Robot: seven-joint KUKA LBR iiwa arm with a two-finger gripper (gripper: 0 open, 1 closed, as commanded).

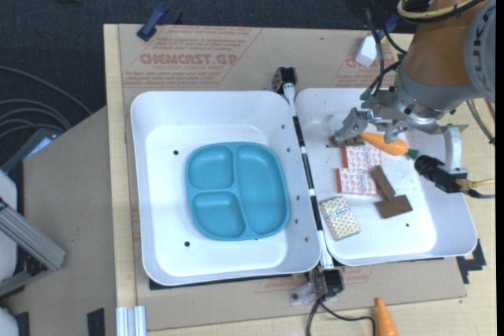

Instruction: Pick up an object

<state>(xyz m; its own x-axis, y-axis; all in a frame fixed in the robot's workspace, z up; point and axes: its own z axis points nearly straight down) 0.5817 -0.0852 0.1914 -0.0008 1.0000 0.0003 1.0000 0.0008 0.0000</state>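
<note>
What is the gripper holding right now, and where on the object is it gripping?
It cannot be told. The gripper sits low in the right bin, beside the orange carrot-like piece and above the patterned packets, with no object visibly lifted.

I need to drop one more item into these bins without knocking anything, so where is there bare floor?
Left white bin: bare strips ring the blue divided plate, widest along the far wall. Right white bin: crowded mid-floor with the orange carrot-shaped toy, red-patterned packets, brown flat piece and yellowish patterned packet, with the claw above; bare near its front-right corner.
</note>
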